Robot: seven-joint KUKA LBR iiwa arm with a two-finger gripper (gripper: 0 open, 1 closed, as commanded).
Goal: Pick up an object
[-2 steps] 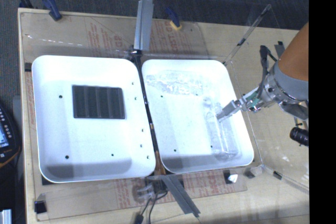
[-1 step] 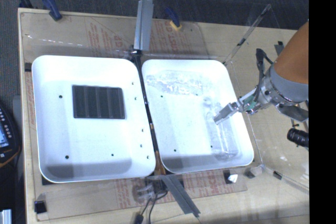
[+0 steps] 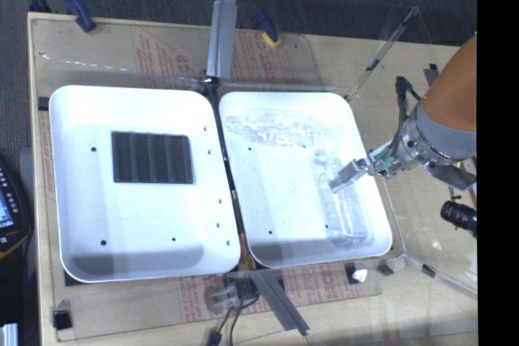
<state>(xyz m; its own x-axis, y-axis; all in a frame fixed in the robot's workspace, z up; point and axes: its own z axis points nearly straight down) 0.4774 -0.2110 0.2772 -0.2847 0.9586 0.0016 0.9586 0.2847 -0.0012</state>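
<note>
Apparently the reach is under way. Nearest, a clear plastic bottle [image 3: 345,211] lies along the right bin's [image 3: 276,243] right wall. Just above its far end hangs the tool [image 3: 345,176]; whether spread or pressed together, I cannot tell. Farther off lies crinkled clear wrap [image 3: 272,130]. Next: descend squarely over the bottle.

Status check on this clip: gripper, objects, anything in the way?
Gripper low over right bin, grip unclear. Clear plastic bottle beside it, clear wrapper further back. Dark tray in left bin. Nothing blocking.
</note>
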